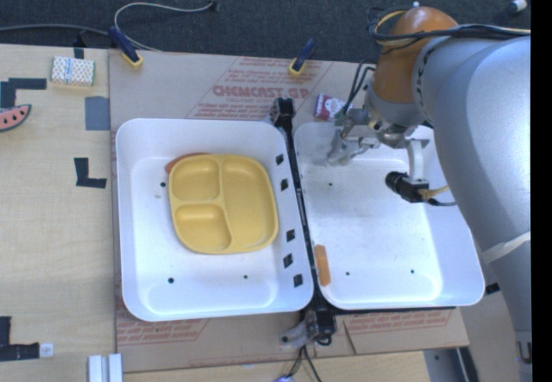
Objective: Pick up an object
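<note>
Over the right bin point(448, 281), up near its 11 o'clock corner, sits the gripper point(343, 147). It is blurred and seen end-on from above, so whether it is spread or closed, cannot tell. Nothing visible between it and the bin floor.

Nearest candidate object in that bin: a small orange piece point(322, 264) lying against the left wall, down toward 7 o'clock in the bin. From the gripper it lies at roughly 6 o'clock, well apart. Its long axis runs about 12-to-6, parallel to the wall it touches, so my read is a grasp would need to close across it from 3-to-9, and the wall leaves little room on the 9 side.

Other option: yellow divided plate point(222, 202) in the left bin point(138, 285), at about 8 o'clock from the gripper, across the divider. A reddish thing pokes out from under its 11 o'clock edge; can't identify it.

Pick not yet made, judging from the layout.
</note>
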`<move>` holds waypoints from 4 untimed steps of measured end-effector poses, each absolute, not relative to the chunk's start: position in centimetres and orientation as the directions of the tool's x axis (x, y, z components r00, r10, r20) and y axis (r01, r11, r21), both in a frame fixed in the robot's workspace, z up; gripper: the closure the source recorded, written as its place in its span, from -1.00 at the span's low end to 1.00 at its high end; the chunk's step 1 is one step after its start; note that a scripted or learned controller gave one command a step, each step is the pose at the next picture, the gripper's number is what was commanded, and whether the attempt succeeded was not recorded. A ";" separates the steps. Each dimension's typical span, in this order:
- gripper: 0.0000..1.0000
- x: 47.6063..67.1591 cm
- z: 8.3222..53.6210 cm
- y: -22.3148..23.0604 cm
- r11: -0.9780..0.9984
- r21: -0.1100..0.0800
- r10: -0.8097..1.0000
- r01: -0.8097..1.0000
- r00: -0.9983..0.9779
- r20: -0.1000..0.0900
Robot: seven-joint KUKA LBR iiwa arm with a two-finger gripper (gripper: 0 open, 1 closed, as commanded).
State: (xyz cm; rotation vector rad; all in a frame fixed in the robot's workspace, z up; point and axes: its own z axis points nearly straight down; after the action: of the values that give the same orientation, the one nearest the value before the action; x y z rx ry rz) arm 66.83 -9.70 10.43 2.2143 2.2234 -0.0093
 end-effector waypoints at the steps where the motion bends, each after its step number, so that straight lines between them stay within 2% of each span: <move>1: 1.00 66.8 11.4 -9.7 0.005 -0.002 1.000 1.000 -0.005 -0.009; 2: 1.00 63.3 18.5 -3.9 0.001 0.001 1.000 1.000 -0.001 0.000; 3: -1.00 63.2 18.4 -3.9 0.002 -0.001 1.000 1.000 -0.002 -0.001; 4: -1.00 66.8 18.4 -2.8 0.002 -0.001 1.000 1.000 -0.002 0.000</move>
State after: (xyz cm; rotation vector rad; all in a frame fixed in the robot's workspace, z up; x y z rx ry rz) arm 66.81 -2.77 18.39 2.2201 2.2238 -0.0015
